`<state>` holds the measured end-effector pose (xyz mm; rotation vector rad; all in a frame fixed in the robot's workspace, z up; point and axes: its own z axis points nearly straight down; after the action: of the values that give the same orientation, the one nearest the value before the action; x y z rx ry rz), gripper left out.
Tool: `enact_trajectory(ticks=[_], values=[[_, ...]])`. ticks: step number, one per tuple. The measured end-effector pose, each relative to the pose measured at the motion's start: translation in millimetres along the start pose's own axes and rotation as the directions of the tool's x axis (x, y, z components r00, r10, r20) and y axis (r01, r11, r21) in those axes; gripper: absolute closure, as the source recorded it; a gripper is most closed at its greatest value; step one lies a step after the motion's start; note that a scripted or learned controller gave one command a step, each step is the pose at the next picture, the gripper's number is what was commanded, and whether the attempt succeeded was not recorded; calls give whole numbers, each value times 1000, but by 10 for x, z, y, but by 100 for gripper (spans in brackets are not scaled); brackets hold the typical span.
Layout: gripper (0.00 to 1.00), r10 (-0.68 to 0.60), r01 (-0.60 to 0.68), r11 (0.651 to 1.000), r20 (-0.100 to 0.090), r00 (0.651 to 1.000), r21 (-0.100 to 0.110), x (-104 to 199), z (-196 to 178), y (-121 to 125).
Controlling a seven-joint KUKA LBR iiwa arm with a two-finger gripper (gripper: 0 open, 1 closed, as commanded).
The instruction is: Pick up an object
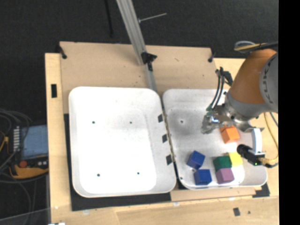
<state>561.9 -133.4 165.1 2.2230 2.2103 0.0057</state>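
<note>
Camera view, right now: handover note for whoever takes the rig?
Gripper: low over the right bin, beside the orange block; I cannot tell if it is open or shut, and no block shows in it.
Things: all blocks lie in the right bin. Orange block just right of the gripper; two blue blocks, green block, yellow block and purple block along the near side.
Done: nothing picked up.
Left: grasp a block and lift it. The orange one looks nearest.
</note>
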Motion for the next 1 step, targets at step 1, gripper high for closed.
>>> enact_trajectory(ticks=[1], values=[[100, -9, 9, 1000, 0, 1000, -1, -16, -543, 25]])
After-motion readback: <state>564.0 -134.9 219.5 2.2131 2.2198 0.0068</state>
